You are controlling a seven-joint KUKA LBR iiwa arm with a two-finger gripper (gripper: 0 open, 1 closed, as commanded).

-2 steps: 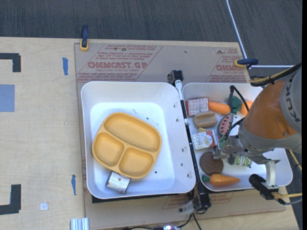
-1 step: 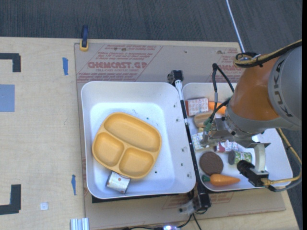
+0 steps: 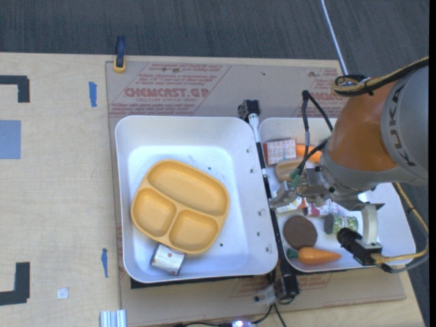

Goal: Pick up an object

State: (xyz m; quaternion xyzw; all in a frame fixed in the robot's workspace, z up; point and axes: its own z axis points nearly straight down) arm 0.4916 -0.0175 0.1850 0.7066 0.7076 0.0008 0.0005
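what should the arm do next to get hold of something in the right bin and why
Probably lower straight down a little onto the clutter beneath it. The arm hangs over the right bin, where small items crowd together: a brown disc, a carrot, a red-and-white packet. The tool end is hidden under the wrist, so any grasp is unconfirmed; a short descent seems the safest step.

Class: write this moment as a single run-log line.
arm: over right bin | left bin: yellow divided plate | carrot: unlifted
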